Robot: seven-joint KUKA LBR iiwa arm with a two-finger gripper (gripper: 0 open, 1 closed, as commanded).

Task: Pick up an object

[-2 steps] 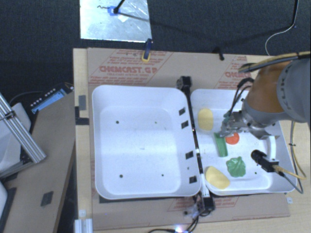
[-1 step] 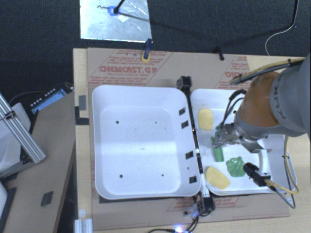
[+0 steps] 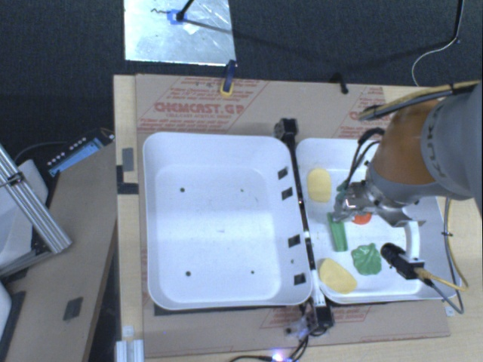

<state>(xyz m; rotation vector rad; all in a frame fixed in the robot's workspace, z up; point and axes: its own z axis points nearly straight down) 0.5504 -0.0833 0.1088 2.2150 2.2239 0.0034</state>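
Note:
The right bin (image 3: pixel 423 292) holds several small things. A pale yellow piece (image 3: pixel 319 184) lies near its upper left. A green stick (image 3: pixel 339 234) lies at the left middle, and a green leafy lump (image 3: pixel 367 259) sits below centre. A second yellow piece (image 3: pixel 337 275) rests at the lower left. An orange-red thing (image 3: pixel 362 219) peeks out from under the wrist. My gripper (image 3: pixel 343 208) hangs low over the bin, just above the top end of the green stick and beside the orange-red thing. Nothing shows clearly between its fingers.
The left bin (image 3: pixel 219 217) lies beside the right one, with a black divider strip (image 3: pixel 296 202) between them. Both sit on a cardboard sheet (image 3: pixel 204 104). A shiny metal plate (image 3: pixel 178 19) lies at the back. The grey arm (image 3: pixel 445 142) covers the right bin's upper right part.

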